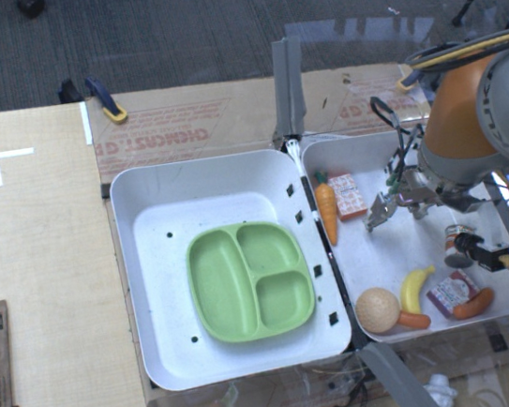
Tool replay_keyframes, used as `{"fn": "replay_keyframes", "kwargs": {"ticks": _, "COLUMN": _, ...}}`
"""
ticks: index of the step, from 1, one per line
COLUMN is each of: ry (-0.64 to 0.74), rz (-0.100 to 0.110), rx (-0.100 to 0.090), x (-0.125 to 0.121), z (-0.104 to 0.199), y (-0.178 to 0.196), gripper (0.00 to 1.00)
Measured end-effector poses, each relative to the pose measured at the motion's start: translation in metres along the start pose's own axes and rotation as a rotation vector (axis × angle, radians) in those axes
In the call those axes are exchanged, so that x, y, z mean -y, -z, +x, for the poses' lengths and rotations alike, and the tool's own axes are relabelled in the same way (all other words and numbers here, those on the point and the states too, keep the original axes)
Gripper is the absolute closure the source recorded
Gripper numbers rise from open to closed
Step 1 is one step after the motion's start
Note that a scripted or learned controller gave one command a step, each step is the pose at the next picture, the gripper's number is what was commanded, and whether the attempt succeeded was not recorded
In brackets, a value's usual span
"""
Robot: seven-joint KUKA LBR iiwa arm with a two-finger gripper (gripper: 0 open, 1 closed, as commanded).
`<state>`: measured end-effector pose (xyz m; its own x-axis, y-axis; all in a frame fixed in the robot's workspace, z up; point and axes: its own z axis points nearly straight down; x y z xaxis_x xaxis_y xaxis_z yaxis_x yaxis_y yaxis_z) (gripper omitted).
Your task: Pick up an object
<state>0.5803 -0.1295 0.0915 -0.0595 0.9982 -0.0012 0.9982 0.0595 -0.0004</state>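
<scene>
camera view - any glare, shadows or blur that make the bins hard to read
In the camera view the light is even and soft: the green tray casts only a faint shadow on the left bin; the right bin floor shows a mild sheen; the gripper looks slightly soft against the sharp carrot.

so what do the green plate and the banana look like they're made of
The green plate looks like moulded plastic, matte: one even pale green, with soft rounded dividers forming three sections. The banana seems to be a plastic toy: flat, uniform yellow with a slight sheen and no spots, though real fruit can't be ruled out.
</scene>
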Motion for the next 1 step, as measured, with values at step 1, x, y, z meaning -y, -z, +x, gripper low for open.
{"fn": "replay_keyframes", "kwargs": {"ticks": 1, "ry": -0.150, "rz": 0.001, "rx": 0.000, "x": -0.0305, "z": -0.0117, "y": 0.0000, "gripper": 0.00}}
